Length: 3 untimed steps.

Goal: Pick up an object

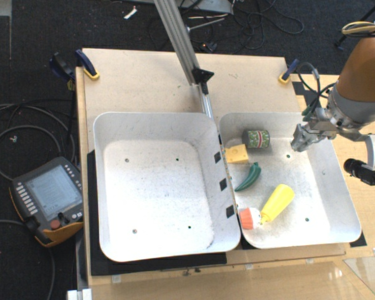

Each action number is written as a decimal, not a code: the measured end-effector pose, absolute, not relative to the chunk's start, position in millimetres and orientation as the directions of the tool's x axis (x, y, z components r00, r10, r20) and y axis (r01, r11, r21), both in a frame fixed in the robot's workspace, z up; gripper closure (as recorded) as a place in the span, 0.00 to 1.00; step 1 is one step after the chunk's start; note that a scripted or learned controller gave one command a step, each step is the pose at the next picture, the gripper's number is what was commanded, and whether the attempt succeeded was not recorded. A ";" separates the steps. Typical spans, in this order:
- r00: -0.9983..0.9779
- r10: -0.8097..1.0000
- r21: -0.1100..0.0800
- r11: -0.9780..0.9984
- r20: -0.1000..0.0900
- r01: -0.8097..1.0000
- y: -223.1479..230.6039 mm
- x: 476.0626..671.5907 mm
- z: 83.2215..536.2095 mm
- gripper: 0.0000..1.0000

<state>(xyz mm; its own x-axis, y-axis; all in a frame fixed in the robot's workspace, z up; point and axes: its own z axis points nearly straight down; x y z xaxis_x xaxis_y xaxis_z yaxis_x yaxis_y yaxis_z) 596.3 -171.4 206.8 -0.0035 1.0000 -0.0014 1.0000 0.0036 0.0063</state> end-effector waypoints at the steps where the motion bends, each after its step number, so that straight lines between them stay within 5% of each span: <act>1: -0.002 1.000 0.003 0.002 -0.001 1.000 -171.2 597.2 217.0 1.00; 3: -0.008 1.000 -0.002 0.008 0.003 1.000 -63.7 574.3 209.6 1.00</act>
